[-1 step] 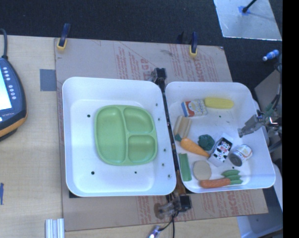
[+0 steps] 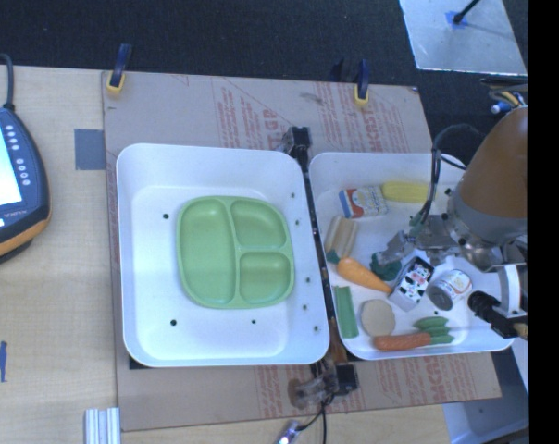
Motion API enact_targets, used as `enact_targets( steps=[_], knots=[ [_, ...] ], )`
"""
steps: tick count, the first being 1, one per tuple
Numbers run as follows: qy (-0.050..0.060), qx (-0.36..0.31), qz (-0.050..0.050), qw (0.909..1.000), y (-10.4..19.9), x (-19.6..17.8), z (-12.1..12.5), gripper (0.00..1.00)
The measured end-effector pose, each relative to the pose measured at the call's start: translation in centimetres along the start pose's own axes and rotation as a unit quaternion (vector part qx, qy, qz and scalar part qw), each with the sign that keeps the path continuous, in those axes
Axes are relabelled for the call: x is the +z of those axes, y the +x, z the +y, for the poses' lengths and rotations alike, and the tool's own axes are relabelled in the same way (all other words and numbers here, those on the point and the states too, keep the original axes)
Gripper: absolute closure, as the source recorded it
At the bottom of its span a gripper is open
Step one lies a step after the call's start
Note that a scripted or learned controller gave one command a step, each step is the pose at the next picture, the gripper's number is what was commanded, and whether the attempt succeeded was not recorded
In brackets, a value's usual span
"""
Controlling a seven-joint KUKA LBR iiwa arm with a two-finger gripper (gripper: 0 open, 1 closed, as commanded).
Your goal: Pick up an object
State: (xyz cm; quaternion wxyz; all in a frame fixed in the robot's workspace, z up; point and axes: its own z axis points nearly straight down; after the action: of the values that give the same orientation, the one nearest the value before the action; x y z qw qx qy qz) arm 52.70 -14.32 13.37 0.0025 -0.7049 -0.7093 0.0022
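The left bin [image 2: 141, 248] holds a green plate [image 2: 234, 251], while in the right bin [image 2: 354, 166] beside it the gripper [image 2: 404, 248] hangs low over the toy food, whether open or closed cannot be told, just right of the carrot [image 2: 364, 274].

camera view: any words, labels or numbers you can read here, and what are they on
Nothing reads clearly.
Brown board: repeated red print, too blurred to read.
Small carton: label too small to read.
Black-and-white box: markings unreadable.
Handheld controller: screen washed out, buttons unreadable.
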Motion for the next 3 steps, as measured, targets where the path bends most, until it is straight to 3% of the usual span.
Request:
enact_targets(
  steps=[1, 2, 3],
  knots=[
    [-0.001, 0.000, -0.001, 1.0000, 1.9, 4.2, 5.9, 0.00],
    [-0.002, 0.001, 0.000, 1.0000, 4.4, 4.1, 13.0, 0.00],
    [-0.001, 0.001, 0.000, 1.0000, 4.6, 4.1, 12.8, 0.00]
  ],
)
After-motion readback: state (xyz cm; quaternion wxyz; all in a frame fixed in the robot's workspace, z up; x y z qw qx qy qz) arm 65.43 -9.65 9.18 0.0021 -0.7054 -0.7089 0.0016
